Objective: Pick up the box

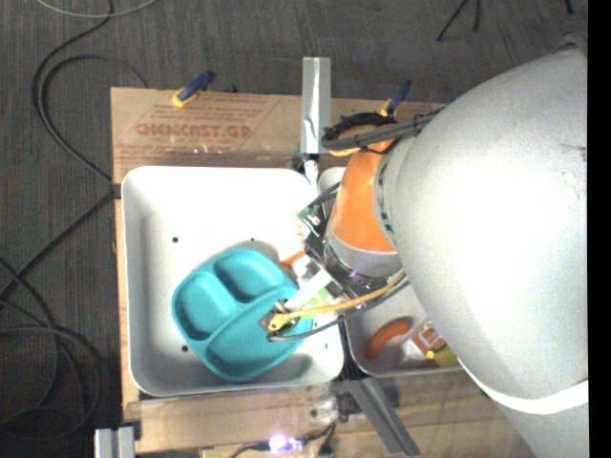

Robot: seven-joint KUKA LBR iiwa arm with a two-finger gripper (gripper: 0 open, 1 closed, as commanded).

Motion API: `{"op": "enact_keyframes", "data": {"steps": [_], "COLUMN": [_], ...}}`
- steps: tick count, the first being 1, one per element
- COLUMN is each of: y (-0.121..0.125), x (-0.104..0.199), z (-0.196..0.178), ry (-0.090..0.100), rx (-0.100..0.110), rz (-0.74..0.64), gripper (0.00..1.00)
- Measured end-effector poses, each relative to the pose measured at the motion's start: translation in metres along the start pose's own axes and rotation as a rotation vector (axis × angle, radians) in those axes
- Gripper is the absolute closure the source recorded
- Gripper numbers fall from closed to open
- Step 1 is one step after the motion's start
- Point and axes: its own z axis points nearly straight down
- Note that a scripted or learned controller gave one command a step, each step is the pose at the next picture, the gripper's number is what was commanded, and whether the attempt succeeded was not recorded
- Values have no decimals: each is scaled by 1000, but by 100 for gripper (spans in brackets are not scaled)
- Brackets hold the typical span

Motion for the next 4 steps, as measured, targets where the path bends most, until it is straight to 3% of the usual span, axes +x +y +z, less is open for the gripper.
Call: {"op": "enact_keyframes", "data": {"steps": [1, 2, 3, 4], "y": [-9, -71, -79, -79], "x": [30, 75, 65, 64], "z": [-19, -46, 35, 29], "ry": [-13, -14, 11, 5], "rx": [-1, -4, -14, -11], "rz": [-639, -323, -226, -228], "gripper": [100, 100, 100, 100]}}
